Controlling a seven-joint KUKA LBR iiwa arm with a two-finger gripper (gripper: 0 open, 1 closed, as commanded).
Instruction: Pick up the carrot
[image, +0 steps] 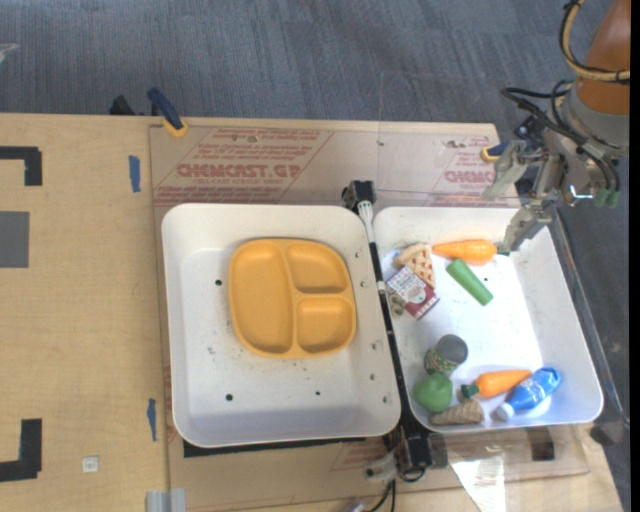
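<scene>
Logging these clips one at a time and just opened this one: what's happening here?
The grey arm reaches in from the right, its pincer poised at the far end of the right bin, just beside the tip of a carrot lying there. Nothing is lifted. A second carrot lies near the front of that bin among a blue bottle, a green ball and other small items. The left bin holds a yellow divided plate.
</scene>
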